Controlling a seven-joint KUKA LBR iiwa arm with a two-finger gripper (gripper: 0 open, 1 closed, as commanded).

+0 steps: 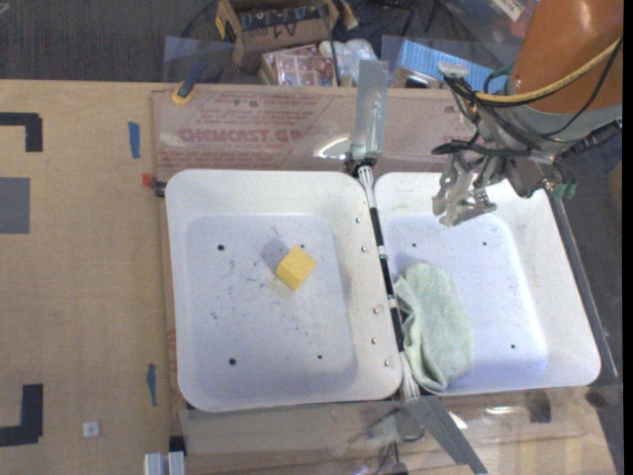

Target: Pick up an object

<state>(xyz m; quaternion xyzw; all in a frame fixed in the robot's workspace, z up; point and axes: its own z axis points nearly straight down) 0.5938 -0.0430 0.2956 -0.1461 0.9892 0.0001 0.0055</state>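
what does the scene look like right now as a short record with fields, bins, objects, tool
left bin: holds a yellow block, near its middle
right bin: holds a pale green cloth, crumpled along its left wall
tool: over the far part of the right bin, apart from the cloth, nothing seen between its fingers
arm: comes in from the upper right
task state: no object picked up yet

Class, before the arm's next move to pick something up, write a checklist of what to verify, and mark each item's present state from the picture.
1. Target in view: yellow block lies in the left bin: ok.
2. Second candidate: pale green cloth lies in the right bin by the divider: ok.
3. Gripper above the right bin's back part, apart from both: ok.
4. Gripper holding nothing: ok.
5. Finger opening: cannot tell.
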